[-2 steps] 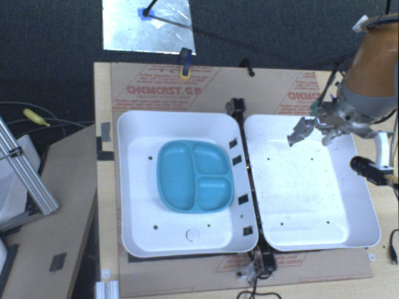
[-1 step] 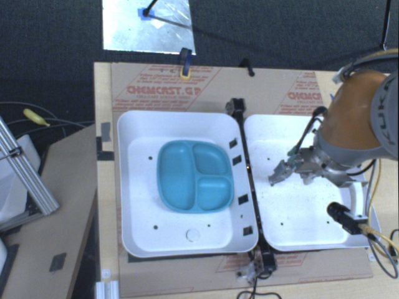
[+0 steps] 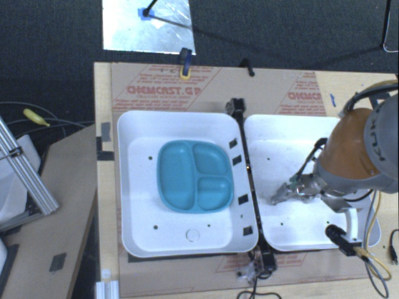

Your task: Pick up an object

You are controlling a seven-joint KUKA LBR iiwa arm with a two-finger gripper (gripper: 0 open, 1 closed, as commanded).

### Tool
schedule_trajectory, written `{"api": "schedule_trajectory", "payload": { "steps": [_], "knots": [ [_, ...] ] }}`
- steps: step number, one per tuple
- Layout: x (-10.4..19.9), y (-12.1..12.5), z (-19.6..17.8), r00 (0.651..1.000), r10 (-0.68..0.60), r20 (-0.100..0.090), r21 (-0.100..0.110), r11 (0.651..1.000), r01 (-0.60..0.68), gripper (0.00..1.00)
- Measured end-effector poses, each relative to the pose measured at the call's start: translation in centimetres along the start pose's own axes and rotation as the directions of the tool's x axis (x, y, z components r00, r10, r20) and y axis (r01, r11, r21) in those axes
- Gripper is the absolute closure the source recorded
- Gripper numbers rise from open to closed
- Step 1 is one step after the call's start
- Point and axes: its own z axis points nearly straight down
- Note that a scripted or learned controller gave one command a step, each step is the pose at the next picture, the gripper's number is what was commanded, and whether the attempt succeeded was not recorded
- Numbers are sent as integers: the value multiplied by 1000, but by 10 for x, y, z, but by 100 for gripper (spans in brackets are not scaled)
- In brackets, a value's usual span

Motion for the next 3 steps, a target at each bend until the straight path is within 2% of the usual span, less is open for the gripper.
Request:
{"api": "schedule_trajectory", "payload": {
  "steps": [1,2,3],
  "knots": [
    [2,2,-15,1000,-5,0,-4,1000,5,100],
    [112,-20,-109,1000,-18,-7,-9,1000,18,100],
    [183,-21,-124,1000,-15,-4,-3,1000,15,100]
  ]
}}
